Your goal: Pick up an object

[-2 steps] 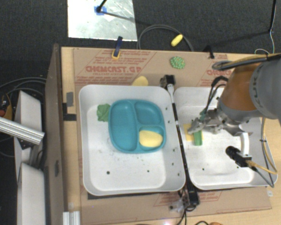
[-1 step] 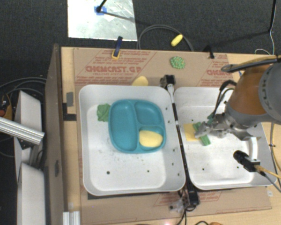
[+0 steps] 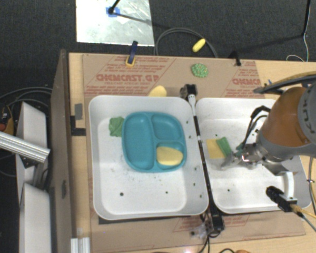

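- Arm [image 3: 292, 125] comes in from the right over the right-hand bin [image 3: 237, 194]; grey body, orange band above the wrist, and the body hides much of that bin's right half.
- Gripper [image 3: 230, 159] sits low in the right bin, its tip pointing left toward the divider between the two bins.
- Finger opening: cannot tell. The tip is small and partly blurred, and the gap does not resolve.
- Sponge [image 3: 218, 147], yellow with a green side, lies on the right bin floor just up and left of the gripper tip. The green edge is the side nearest the tool. Touching or just apart: cannot tell. Nothing is visibly between the fingers.
- Further left of the tool, past the divider, is the left bin [image 3: 110, 194], holding a blue compartment tray [image 3: 145, 141].
- A yellow object [image 3: 169, 155] rests in the tray's lower right compartment, the one closest to the gripper.
- A small green piece [image 3: 116, 126] lies against the tray's far left edge, on the bin floor, well apart from the tool.
- Behind the bins, on the cardboard: a yellow item [image 3: 158, 91] at the left bin's back rim and a green dotted disc [image 3: 199, 70], both well apart from the gripper.
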`<state>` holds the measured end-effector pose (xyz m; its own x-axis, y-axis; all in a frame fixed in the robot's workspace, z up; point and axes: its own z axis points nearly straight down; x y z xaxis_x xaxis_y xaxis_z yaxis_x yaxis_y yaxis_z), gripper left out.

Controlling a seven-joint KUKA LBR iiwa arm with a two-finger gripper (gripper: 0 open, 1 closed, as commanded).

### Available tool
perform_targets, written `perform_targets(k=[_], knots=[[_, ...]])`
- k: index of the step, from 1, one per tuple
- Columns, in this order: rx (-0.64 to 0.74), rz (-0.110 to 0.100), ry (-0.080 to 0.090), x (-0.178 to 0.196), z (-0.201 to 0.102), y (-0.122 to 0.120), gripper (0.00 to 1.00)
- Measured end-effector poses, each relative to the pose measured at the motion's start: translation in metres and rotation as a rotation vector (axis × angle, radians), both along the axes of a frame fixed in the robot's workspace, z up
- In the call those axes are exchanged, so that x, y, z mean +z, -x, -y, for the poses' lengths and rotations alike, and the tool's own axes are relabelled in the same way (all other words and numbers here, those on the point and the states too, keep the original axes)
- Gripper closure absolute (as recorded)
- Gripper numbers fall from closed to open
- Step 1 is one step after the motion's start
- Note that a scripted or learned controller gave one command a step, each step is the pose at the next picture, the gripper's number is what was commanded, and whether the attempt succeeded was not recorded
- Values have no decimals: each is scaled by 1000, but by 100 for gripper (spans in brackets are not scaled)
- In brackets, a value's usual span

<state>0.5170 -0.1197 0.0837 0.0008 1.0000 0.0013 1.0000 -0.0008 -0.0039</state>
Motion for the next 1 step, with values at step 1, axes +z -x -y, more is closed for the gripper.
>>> perform_targets(k=[1], knots=[[8,9,2,1,-14,-46,0]])
